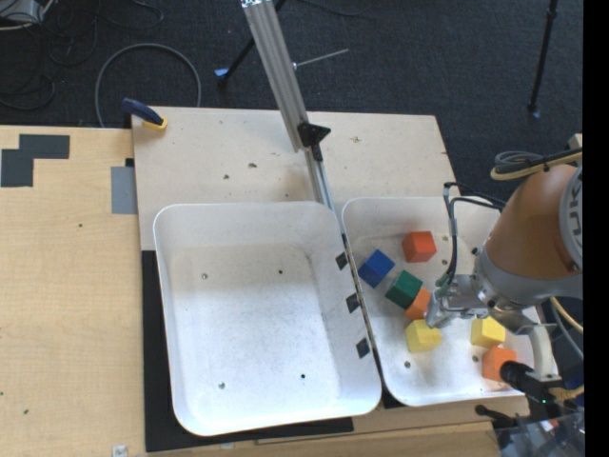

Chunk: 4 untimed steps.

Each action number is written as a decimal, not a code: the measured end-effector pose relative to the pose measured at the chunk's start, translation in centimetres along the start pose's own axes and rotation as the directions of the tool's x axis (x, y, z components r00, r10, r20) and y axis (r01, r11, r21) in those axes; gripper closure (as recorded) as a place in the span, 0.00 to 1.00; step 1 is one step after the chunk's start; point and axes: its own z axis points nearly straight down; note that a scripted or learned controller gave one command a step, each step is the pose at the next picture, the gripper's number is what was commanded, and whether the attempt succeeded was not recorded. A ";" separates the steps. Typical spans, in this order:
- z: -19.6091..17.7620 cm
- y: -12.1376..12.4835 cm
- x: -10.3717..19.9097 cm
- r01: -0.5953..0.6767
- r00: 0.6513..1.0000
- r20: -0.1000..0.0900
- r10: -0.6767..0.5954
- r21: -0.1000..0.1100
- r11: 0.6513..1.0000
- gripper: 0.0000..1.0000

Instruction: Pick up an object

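Note:
The right bin [447, 393] holds several coloured blocks. A red-orange cube [419, 246] lies at the back, with a blue cube [376, 267] and a green cube [404, 287] in front of it. An orange block [418, 303] sits against the green cube, partly hidden by my gripper [440, 310]. The gripper hangs low in the bin, just above a yellow cube [422, 336] and touching or nearly touching the orange block. Another yellow cube [488, 331] and an orange cube [498, 362] lie to the right under the arm.
The left bin [190, 227] stands beside the right one, separated by a rim with black clips [352, 303]. A slanted metal post [281, 74] rises behind the bins. Cables run along the arm at the right.

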 end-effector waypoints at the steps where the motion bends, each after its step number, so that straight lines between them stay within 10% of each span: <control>1: 0.0 0.0 0.0 -0.003 1.000 0.000 0.003 0.000 1.000 0.00; 2: 1.7 -0.6 -2.4 0.003 1.000 0.000 -0.003 0.003 1.000 0.00; 3: 5.7 7.4 2.3 0.009 1.000 0.004 -0.009 -0.009 1.000 0.00; 4: 5.8 13.8 0.9 0.011 1.000 0.001 -0.011 0.005 1.000 0.00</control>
